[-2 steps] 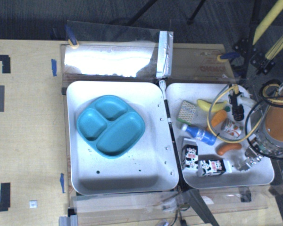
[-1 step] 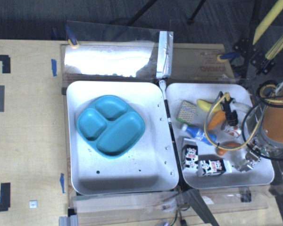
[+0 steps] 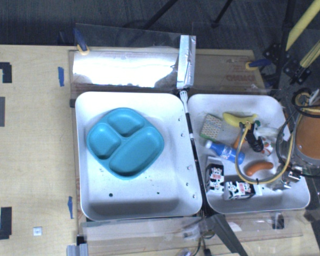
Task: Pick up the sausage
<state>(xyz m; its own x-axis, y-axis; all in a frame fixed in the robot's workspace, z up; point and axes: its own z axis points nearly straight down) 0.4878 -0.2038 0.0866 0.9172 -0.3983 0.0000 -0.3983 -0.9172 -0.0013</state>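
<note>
Sausage [image 3: 259,167] lies in right bin [image 3: 297,199], amid clutter, under looping cable [image 3: 240,167]. Arm [image 3: 311,138] at right edge; gripper state cannot tell. Risk: cable snags, neighbour grabbed instead.

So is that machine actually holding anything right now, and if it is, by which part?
That cannot be told from here. The sausage lies in the right bin beside the arm, with nothing seen gripping it.
</note>
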